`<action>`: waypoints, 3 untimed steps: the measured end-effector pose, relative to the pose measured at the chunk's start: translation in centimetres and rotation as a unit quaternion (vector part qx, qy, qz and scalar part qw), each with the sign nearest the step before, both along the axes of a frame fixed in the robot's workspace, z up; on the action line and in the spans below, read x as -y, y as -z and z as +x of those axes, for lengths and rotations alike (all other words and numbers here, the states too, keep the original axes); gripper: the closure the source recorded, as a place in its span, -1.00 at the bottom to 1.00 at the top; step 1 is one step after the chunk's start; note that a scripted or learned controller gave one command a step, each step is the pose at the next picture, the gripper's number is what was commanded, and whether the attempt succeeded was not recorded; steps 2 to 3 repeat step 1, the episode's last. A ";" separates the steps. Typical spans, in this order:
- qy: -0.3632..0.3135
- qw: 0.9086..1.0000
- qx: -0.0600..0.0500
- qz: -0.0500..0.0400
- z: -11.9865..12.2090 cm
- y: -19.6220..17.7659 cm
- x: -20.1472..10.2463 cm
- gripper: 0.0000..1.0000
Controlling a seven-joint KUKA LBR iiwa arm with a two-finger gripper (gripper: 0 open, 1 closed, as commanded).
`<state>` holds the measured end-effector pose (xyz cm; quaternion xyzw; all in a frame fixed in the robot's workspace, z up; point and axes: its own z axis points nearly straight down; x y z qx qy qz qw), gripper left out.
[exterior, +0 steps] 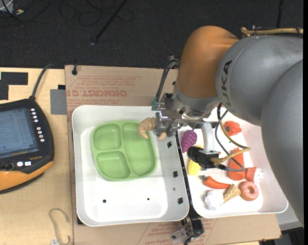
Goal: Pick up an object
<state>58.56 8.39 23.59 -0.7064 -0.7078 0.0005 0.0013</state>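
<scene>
My gripper hangs over the right edge of the left bin, just past the top right corner of a green divided plate. A tan toy croissant sits between its fingers, held a little above the plate's rim, and the gripper is shut on it. The grey arm with its orange band comes in from the upper right and hides the back of the right bin.
The right bin holds several toy foods: purple grapes, a yellow piece, a red chili, a pink donut, an ice-cream cone. A teach pendant lies left of the bins.
</scene>
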 end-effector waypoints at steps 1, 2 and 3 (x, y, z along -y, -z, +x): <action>0.001 1.000 -0.001 -0.001 0.1 1.1 1.4 1.00; 0.001 1.000 -0.001 -0.001 0.1 1.1 1.4 1.00; 0.001 1.000 -0.001 -0.001 0.1 1.1 1.4 1.00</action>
